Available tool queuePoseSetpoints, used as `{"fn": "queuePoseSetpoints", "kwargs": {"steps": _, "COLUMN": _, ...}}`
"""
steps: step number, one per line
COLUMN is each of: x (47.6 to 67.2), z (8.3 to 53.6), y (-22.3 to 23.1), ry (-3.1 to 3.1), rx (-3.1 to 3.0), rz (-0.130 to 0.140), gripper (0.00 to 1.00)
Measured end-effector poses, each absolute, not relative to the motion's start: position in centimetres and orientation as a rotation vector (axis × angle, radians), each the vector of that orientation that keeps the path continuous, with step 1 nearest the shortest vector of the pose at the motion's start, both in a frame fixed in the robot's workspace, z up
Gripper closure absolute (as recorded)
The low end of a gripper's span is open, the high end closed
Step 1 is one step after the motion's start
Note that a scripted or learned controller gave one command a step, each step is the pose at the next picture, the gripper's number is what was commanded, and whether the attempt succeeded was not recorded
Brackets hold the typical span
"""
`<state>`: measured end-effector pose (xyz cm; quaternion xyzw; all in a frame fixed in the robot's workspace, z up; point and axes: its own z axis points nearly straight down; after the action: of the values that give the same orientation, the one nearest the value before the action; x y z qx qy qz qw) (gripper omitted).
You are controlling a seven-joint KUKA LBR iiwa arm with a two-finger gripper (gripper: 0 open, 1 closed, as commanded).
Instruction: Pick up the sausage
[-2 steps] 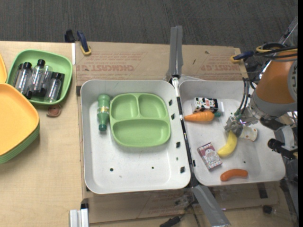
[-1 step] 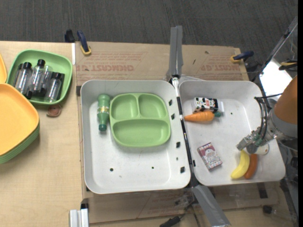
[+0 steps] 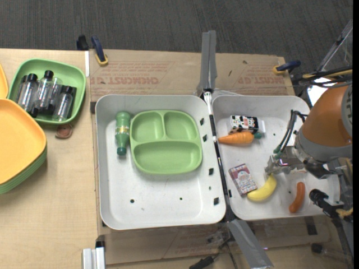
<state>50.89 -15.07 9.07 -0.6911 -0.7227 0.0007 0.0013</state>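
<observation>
You have the sausage (image 3: 297,198) lying near the right bin's (image 3: 255,209) front right corner. The gripper (image 3: 279,167) hovers just above the banana (image 3: 263,189); finger state cannot be told.

Beside a pale-green three-compartment plastic plate (image 3: 166,141): a green bottle (image 3: 122,132), an orange carrot (image 3: 238,138), a yellow banana (image 3: 263,189), and an orange-red sausage (image 3: 297,198).
</observation>
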Motion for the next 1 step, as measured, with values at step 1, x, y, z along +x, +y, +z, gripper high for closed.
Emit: {"fn": "queuePoseSetpoints", "kwargs": {"steps": 1, "x": 50.99, "z": 9.09, "y": -20.71, "ry": -2.061, "rx": -2.367, "rz": 0.002, "gripper": 1.0}}
